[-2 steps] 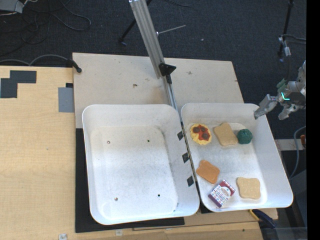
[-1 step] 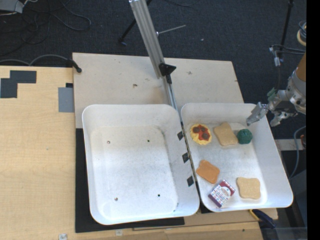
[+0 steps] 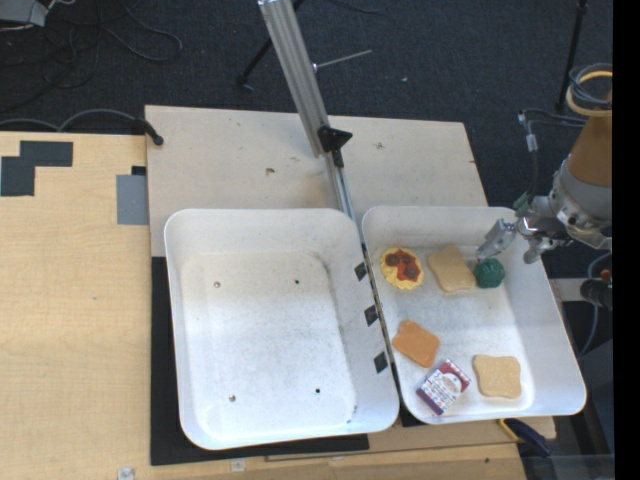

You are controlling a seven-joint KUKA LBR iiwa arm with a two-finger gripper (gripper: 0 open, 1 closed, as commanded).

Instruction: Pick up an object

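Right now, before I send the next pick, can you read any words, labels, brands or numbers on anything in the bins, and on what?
None can be read.
Small red and white packet in the right bin: printed, but too small and blurred to read.
Slices, pizza-like piece, green object, left bin, gripper: no visible text.

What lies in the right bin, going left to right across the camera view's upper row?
Small pizza → tan bread slice → green object, with the hand just above it at the bin's right rim.
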